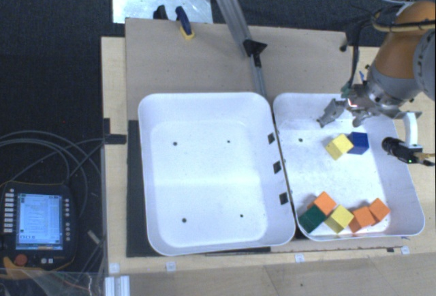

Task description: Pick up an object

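The robot's grey metal two-finger hand (338, 114) hangs over the far part of the right shallow white plastic bin (402, 182), reaching in from the right on the grey arm with its orange band (402, 59). Its 2 fingers splay apart toward the left and nothing sits between them, so the hand is open and holds nothing.

Just beside the hand, toward the near side, lie a yellow cube block (338, 146) and a blue cube block (358, 142), touching each other. These 2 are the closest candidates for the pick, and the hand looks poised near them for that reason, though which one it is aimed at cannot be told.

Farther out, in the near corner of the same bin, 5 more blocks crowd together: a dark green cube block (312, 219), an orange cube block (325, 202), a second yellow cube block (338, 219), and 2 further orange cube blocks (371, 213). Their tight packing would probably make a clean grip harder there.

The left shallow white plastic bin (157, 151) sits alongside, its rim meeting the right bin's at black clips. Both rest on the pale tan wooden bench (204, 56). A black handheld control tablet with a lit screen (35, 223) lies off the bench at the left.
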{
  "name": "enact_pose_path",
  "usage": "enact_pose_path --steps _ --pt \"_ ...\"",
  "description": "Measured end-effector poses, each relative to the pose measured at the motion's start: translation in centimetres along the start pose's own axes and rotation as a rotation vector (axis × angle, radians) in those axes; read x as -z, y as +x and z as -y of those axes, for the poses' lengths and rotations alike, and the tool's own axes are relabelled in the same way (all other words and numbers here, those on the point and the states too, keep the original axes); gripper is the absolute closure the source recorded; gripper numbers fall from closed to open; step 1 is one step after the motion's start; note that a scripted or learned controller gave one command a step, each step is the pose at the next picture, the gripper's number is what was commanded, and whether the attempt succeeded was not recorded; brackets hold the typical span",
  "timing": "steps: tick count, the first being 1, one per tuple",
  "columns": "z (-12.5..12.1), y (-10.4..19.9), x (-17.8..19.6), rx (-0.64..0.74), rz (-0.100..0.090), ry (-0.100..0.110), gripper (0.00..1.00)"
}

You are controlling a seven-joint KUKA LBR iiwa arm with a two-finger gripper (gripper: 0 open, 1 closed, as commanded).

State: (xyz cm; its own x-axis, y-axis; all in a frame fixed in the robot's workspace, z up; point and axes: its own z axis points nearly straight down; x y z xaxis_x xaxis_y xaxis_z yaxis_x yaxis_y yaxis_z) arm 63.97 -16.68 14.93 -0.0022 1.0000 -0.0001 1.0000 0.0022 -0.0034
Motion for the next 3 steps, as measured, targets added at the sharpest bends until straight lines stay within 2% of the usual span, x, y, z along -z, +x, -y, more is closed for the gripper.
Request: enact_pose_path --steps 1,2,3 --pt "-0.1 0.0 -4.5 0.001 0.001 -0.004 0.00" --pt "-0.2 0.0 -3.1 0.002 0.002 -0.009 1.00" --pt "-1.0 -0.5 3.2 0.002 0.002 -0.012 1.00"
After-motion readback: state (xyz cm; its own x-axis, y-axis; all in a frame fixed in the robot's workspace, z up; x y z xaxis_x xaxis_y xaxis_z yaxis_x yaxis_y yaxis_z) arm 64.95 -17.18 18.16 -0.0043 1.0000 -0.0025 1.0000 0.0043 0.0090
